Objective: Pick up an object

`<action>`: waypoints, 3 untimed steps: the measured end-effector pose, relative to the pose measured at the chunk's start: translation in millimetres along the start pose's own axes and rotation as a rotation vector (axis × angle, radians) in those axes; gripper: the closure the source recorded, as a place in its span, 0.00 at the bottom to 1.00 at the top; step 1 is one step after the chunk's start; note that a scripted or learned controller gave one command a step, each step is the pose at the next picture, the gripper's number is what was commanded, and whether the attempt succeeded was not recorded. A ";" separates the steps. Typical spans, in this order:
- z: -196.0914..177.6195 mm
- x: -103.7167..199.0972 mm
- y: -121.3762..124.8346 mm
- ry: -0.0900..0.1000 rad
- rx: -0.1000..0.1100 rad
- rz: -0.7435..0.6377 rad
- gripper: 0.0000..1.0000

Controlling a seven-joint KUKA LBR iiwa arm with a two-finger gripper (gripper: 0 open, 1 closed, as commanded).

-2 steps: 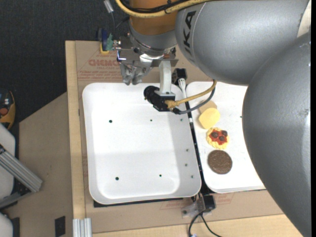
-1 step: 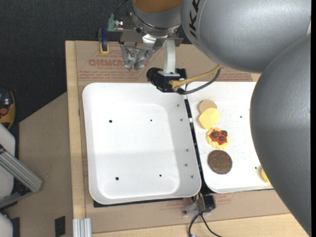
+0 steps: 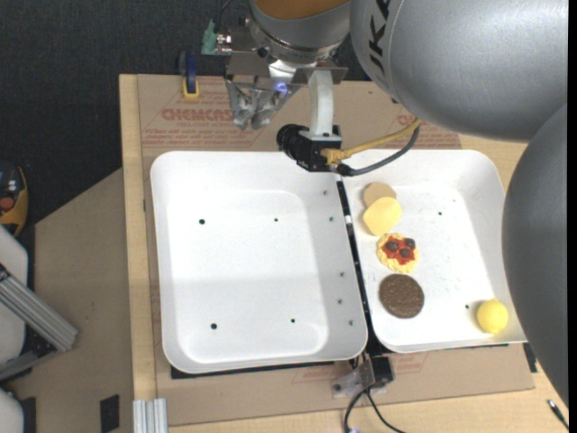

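The right bin [image 3: 469, 197] holds several small food-like objects. A tan disc [image 3: 379, 191] lies at its back left, touching a pale yellow round piece [image 3: 382, 216] just in front of it. A little yellow pizza with red toppings [image 3: 398, 252] follows, then a dark brown cookie [image 3: 401, 296]. A yellow ball [image 3: 491, 316] lies by the bin's front right corner. My gripper [image 3: 252, 111] hangs high beyond the back edge of the left bin [image 3: 234, 260], over the brown board, far from all the objects and with nothing seen in it.
The grey arm covers the upper right of the view and overhangs part of the right bin. A black fitting [image 3: 305, 148] with a yellow cable sits at the back where the bins meet. A blue and yellow clamp [image 3: 190, 73] stands at the board's back left.
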State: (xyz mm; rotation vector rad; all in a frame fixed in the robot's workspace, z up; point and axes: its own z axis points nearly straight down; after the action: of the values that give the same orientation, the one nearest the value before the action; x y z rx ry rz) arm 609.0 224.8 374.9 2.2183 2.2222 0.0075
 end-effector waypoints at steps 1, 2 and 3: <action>-12.6 -0.3 -3.5 -0.001 0.001 0.001 1.00; 125.7 -1.5 28.4 -0.006 0.015 0.004 1.00; 66.0 -0.1 14.6 0.000 -0.001 0.000 1.00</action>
State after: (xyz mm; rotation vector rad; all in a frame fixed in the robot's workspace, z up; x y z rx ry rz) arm 624.0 224.9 309.0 2.2183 2.2213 0.0094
